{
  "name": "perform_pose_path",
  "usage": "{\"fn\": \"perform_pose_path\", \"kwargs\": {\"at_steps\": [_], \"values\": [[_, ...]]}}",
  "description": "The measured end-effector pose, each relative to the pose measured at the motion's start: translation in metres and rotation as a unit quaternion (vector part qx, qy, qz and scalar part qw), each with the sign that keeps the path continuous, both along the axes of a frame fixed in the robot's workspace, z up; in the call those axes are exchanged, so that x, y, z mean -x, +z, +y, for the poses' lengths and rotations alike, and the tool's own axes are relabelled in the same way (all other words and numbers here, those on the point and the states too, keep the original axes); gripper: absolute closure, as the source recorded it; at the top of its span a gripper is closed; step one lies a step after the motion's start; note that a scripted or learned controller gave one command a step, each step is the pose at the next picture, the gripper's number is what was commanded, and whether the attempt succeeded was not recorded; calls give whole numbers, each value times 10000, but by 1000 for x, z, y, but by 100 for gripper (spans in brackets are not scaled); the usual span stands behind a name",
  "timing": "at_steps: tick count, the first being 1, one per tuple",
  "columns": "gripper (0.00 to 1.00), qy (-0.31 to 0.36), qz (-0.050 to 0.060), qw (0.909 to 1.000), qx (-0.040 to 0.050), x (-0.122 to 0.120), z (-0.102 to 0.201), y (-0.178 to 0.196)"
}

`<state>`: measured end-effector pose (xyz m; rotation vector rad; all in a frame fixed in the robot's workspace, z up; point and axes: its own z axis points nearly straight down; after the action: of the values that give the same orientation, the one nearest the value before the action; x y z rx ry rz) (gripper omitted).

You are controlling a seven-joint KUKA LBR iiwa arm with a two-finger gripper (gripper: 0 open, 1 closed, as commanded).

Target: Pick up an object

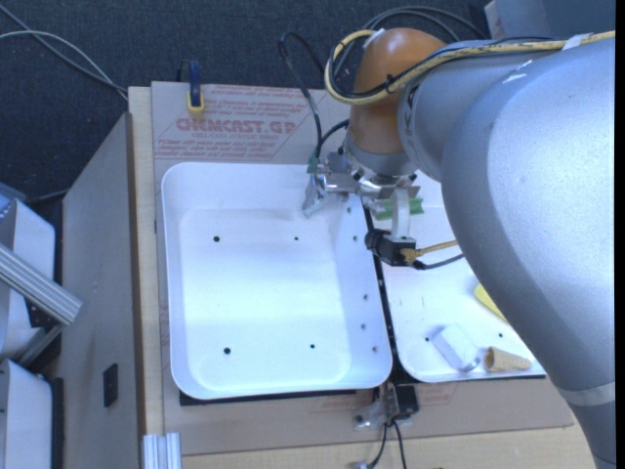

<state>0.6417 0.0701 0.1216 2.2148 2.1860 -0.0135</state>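
Two shallow white bins side by side on the table: left bin with bare floor marked by a few small black dots, right bin largely covered by the grey arm reaching in from the right. Three candidates for picking, all in the right bin: a pale grey piece near the front edge, a tan cone-shaped piece just beside it to the right, and a yellow piece farther back, partly hidden under the arm. Orange band above the wrist, ringed by black and yellow cables. Jaws low over the far right corner of the left bin, close to its rim, well apart from all three pieces; nothing seen between them, apart or together cannot be told. Black connector hanging over the seam between the bins. Blue clamp at the far edge of the brown board.
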Motion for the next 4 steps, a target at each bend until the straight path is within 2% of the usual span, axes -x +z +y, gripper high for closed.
{"fn": "perform_pose_path", "kwargs": {"at_steps": [1, 2, 3, 4], "values": [[100, -57, 7, 9999, 127, -1, -16, 10], [100, 38, -30, 9999, -124, 14, -71, 186], [0, 67, 72, 9999, -134, 16, -66, 174], [0, 93, 146, 9997, -149, 42, -1, 56]]}}
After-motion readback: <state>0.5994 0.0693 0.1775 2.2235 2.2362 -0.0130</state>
